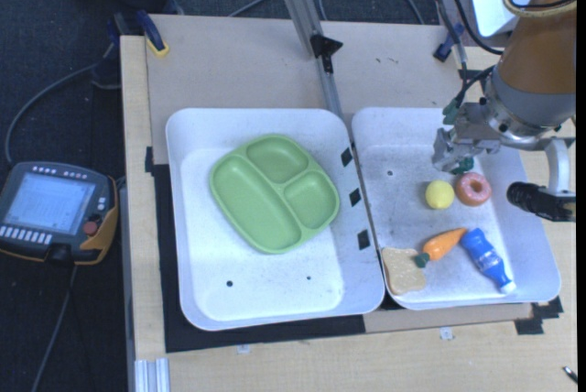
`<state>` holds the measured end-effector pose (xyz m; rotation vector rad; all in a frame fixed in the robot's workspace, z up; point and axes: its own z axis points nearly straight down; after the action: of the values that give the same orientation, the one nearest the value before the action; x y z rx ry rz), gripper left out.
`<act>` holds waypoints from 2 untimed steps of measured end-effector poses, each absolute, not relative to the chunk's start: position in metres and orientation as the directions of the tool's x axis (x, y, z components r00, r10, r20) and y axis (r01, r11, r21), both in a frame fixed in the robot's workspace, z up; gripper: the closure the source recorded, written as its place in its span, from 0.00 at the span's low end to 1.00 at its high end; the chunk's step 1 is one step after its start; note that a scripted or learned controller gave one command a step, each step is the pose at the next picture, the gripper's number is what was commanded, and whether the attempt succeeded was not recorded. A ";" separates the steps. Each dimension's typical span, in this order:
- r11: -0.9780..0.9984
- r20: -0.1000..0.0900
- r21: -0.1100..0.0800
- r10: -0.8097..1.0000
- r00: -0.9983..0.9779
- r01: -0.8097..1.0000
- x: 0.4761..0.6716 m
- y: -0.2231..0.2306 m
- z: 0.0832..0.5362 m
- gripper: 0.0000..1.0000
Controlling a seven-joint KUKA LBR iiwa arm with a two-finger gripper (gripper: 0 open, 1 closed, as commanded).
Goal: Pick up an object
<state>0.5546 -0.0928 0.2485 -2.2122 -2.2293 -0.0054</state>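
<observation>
Watching the camera view from my station, I saw the pincer [455,159] hanging low over the right bin [403,143], at its upper middle, with the orange-banded arm [540,42] above it. How far it stood open I could not tell; nothing showed clearly in its grip. Just below it lay a yellow lemon [439,194] and, touching that, a pink doughnut [473,190]. Nearer the front edge lay a toy carrot [443,245], a blue bottle [485,259] and a slice of bread [404,269]. The left bin [256,299] held a green divided plate [273,191]. Both bins sat on the desk [229,60].
</observation>
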 end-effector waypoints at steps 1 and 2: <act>0.007 0.002 0.002 1.000 -0.007 1.000 0.572 -0.039 0.246 1.00; 0.006 0.002 -0.003 1.000 -0.006 1.000 0.579 0.010 0.233 1.00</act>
<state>0.5788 0.0100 0.2330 -2.2119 -2.2261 0.0003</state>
